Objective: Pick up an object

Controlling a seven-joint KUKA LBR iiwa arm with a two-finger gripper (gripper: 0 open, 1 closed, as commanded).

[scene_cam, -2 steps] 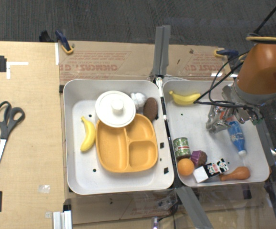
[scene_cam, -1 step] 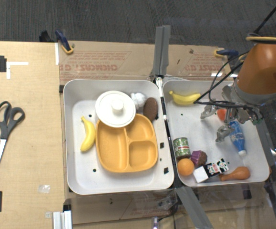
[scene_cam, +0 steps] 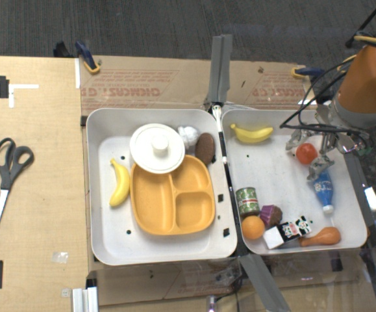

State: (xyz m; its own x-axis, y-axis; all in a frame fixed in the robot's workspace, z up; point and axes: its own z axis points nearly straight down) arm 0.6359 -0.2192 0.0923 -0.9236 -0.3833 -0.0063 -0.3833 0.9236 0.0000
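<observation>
Along the right bin [scene_cam: 363,229]'s far side, bare white floor lies between a banana [scene_cam: 252,133] by the back wall and a red ball [scene_cam: 306,153] near the right wall. That ball is small, round and glossy red-orange, sitting on the floor just above a blue bottle [scene_cam: 323,192]. Directly over it hangs the tool [scene_cam: 317,149], its thin metal fingers spread either side of the ball, not visibly pinching it. Beyond, the orange-banded arm [scene_cam: 364,83] enters from the right.

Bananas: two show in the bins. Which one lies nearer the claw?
The banana in the right bin, lying crosswise near that bin's far left corner. The claw hangs over the same bin. The other banana lies lengthwise in the left bin, beside the yellow tray.
</observation>
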